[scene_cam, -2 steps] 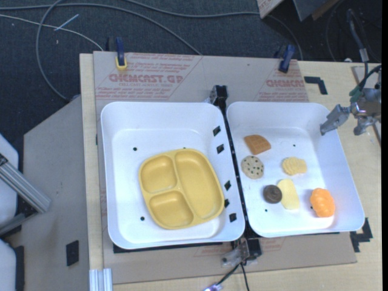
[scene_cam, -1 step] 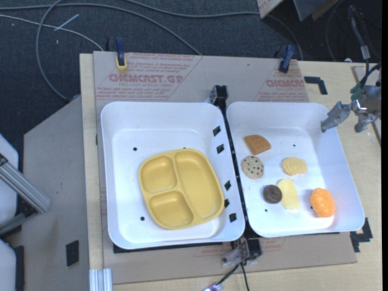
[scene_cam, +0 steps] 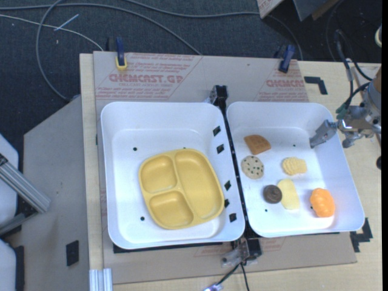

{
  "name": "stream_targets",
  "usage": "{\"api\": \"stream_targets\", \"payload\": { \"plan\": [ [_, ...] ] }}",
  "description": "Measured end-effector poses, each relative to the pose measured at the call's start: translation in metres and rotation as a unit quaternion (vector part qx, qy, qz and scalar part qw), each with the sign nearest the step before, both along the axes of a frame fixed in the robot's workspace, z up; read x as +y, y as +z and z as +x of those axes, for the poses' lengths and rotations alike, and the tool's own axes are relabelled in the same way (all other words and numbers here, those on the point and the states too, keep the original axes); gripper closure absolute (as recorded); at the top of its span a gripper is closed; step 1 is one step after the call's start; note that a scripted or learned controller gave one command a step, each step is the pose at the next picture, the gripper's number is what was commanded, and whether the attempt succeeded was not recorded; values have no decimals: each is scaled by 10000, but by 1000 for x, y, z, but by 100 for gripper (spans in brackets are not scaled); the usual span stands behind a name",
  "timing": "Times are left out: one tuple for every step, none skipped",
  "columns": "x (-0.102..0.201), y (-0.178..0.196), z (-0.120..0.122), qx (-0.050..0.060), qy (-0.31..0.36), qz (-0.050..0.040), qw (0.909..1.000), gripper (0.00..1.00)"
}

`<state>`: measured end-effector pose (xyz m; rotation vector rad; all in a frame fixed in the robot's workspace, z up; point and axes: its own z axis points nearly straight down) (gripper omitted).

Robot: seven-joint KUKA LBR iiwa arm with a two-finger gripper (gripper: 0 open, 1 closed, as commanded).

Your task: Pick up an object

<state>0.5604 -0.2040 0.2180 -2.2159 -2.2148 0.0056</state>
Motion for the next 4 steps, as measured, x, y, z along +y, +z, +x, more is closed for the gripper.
{"api": "stream_targets", "payload": {
  "plan": [
    [11, -56, 0, 3, 6, 4, 10000, 0],
    [10, -100, 1, -2, 5, 0, 10000, 0],
    [10, -87, 3, -26, 8, -6, 10000, 100],
    [11, -45, 3, -60, 8, -23, 10000, 100]
  ]
}}
